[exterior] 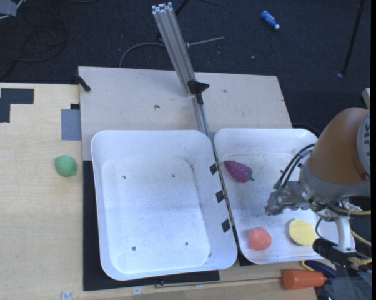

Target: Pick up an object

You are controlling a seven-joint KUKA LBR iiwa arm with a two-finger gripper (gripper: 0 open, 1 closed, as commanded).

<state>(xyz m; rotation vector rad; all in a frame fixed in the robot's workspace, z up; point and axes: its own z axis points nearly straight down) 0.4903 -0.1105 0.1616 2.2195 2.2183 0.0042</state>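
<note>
The desk (25, 186) carries two white bins; the right bin (263, 144) holds a purple fruit (238, 170), a red object (259, 238) and a yellow one (301, 232) — the claw (277, 204) hovers between them, its opening hard to judge.

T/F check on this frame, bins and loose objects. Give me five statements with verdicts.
1. The purple object lies in the right bin. True.
2. The green ball sits inside the left bin. False: it rests on the wooden bench top, outside and left of that bin.
3. The red-orange object and the yellow object are both in the right bin, near its front edge. True.
4. The hand hangs over the left bin. False: it is over the right bin, between the purple and yellow objects.
5. The purple object is touching the yellow one. False: they lie well apart, with the hand between them.
</note>
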